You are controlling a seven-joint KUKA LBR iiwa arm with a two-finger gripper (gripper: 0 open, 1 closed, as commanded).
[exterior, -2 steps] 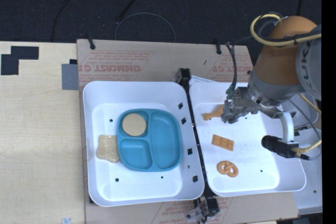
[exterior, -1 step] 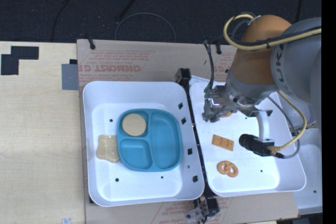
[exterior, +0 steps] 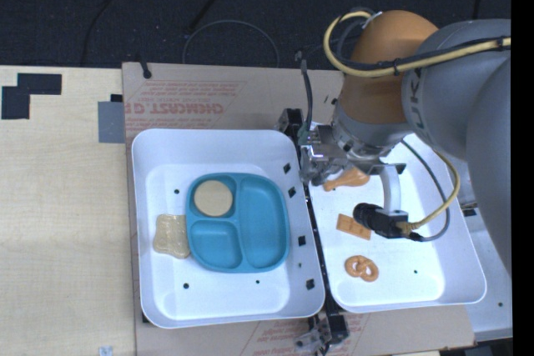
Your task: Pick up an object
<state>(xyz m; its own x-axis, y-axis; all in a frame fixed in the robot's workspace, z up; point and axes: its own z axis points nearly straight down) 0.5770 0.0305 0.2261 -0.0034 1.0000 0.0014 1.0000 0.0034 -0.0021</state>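
Although the arm reached well into the right bin, its bulky grey and orange wrist covered most of the gripper, which sat at the bin's upper left corner, close to the wall shared with the left bin. Whether the gripper was wide, narrow or closed on anything could not be told from this angle. Only a dark and metallic cluster showed under the wrist.

An orange curved piece lay just beside that cluster, on its right and slightly lower. Its left end ran under the gripper's metalwork, so whether it was gripped or simply resting on the bin floor was unclear. An orange wedge lay lower down on the white floor, touching or nearly touching a black fitting on the end of a yellow cable that looped from the arm. A small pretzel lay apart from both, nearer the front wall. The upper right part of this bin was hidden behind the arm.

In the left bin a blue divided tray held a round tan disc in its upper left compartment. A pale, rough-edged slab lay against the tray's left rim, on the bin floor. What it was made of was hard to judge.
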